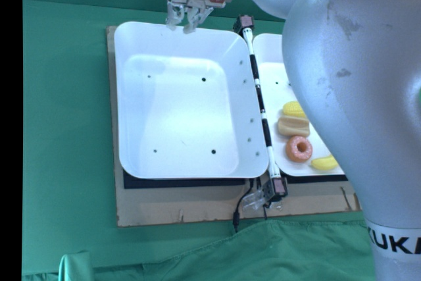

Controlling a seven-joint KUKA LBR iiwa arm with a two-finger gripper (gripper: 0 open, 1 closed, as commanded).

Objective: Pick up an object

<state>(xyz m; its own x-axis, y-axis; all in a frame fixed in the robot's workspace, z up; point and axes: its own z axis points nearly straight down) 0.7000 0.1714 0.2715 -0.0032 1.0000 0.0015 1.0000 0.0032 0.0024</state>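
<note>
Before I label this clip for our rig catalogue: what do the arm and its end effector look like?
The arm has a smooth, rounded silver-grey shell with black KUKA lettering and an orange band above the wrist. The end effector is a small grey metal block with red details, pale fingers and dark cables running up from it.

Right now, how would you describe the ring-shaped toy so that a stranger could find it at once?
Look at the right bin, partly covered by the grey arm. Near its front edge lies a small group of toy foods. The donut is the one round piece with a hole, pinkish orange, between the hot dog and the yellow banana.
</note>
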